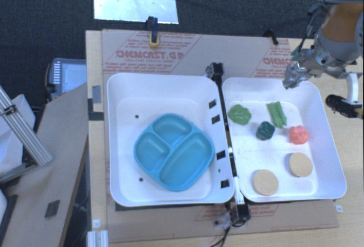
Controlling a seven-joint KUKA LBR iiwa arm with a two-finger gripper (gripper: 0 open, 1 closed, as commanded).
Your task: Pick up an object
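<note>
Gripper (pixel 291 79) over right bin's (pixel 327 126) far rim, nothing visibly held; finger opening cannot be told. Nearest piece: green bean (pixel 277 114), in the bin just toward the camera from the gripper, long axis roughly far-to-near. Pick not begun, judging by position.

Blue plate (pixel 173 152), white bins (pixel 165 83), red-pink lump (pixel 298 135)

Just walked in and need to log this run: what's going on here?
The arm's pincer hangs over the far rim of the right bin, touching none of the objects. In that bin lie a light green lump, a green bean-like strip, a dark teal piece, a red piece and two tan discs. The left bin holds a blue divided plate.
</note>
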